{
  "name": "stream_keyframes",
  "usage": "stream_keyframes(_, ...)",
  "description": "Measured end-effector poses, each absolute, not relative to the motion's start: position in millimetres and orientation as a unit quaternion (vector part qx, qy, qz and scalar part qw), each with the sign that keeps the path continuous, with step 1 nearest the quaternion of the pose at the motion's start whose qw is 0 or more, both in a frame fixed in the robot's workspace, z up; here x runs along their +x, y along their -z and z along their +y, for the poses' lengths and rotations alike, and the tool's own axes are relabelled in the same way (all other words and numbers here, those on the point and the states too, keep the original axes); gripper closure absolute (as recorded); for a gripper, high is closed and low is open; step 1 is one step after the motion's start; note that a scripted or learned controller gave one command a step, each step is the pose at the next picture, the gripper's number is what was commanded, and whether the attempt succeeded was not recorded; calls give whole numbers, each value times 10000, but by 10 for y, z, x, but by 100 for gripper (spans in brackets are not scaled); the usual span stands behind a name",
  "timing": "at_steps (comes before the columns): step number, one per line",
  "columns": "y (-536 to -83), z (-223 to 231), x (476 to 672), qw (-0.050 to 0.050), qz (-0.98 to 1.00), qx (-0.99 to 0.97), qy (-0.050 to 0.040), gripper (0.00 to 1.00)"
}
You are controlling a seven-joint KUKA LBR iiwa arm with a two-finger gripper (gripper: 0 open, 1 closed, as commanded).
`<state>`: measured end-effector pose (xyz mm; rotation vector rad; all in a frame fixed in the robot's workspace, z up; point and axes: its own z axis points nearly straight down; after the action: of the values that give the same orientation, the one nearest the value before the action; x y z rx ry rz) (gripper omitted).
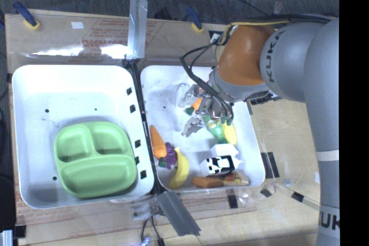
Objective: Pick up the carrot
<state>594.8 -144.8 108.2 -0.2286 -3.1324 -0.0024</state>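
The carrot (157,143) is a short orange piece lying against the left wall of the right bin (151,86), pointing up and down in the camera view. My gripper (189,110) hangs over the middle of that bin, to the right of the carrot and a little further back, apart from it. Its fingers (192,125) stand spread, so it is open. A small orange bit (198,103) shows close by the gripper's body; I cannot tell what it is.
Just below the carrot lie a purple toy (169,154) and a banana (181,169). A black-and-white toy (221,162), a green-and-yellow item (223,131) and a long orange-brown piece (214,182) fill the bin's lower right. The left bin holds a green divided plate (95,159).
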Motion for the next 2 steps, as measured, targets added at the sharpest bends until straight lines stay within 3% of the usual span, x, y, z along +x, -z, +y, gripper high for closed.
stream_keyframes(1,-1197,-1440,5964,-11,-9976,-691,0,100)
stream_keyframes(2,-1194,-1436,5963,-8,-9976,-688,0,0)
